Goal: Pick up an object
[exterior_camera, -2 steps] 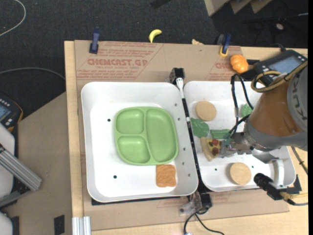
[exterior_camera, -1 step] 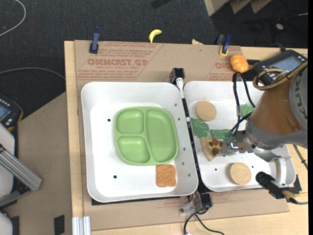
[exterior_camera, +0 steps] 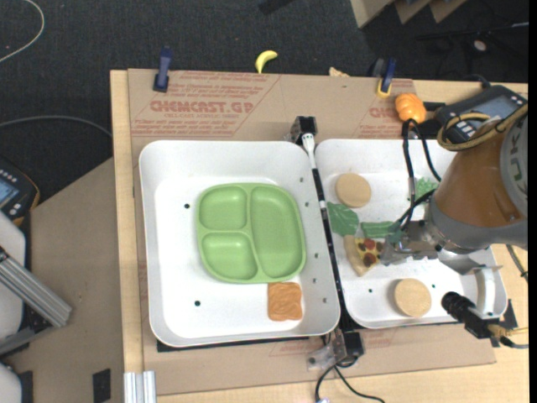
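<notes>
The right bin holds several toy foods. A tan round piece lies near its back, and a second tan round piece lies near its front. A green leafy piece sits by the left wall. Just in front of the leafy piece lies a small pizza-like slice with red spots. My gripper is low in the right bin, right beside that slice on its right. The arm's body hides the bin's right part.
The left bin holds a green divided plate and an orange waffle-like piece near its front. A black divider strip runs between the bins. An orange ball, a yellow banana and blue clamps sit behind the bins.
</notes>
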`<act>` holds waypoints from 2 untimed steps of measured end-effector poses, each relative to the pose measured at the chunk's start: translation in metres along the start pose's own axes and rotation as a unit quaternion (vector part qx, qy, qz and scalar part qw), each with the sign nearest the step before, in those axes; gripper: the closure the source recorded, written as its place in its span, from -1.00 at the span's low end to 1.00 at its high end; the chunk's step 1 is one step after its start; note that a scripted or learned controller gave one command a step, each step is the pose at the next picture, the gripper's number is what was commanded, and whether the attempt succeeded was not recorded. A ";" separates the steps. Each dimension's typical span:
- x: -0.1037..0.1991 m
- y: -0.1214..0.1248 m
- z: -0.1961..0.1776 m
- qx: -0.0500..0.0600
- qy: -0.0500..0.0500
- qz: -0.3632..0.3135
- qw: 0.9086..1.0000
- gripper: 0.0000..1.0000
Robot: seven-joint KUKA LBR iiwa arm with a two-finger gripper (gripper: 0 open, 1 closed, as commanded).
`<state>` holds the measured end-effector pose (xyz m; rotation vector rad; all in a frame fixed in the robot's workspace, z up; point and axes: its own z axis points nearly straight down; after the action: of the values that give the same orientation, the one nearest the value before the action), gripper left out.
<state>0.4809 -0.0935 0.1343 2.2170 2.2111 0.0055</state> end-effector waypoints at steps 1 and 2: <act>0.000 0.001 -0.010 -0.001 0.000 0.000 1.000 1.00; 0.000 0.000 -0.009 0.000 0.000 0.000 1.000 -1.00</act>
<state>0.4811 -0.0936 0.1435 2.2168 2.2099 0.0059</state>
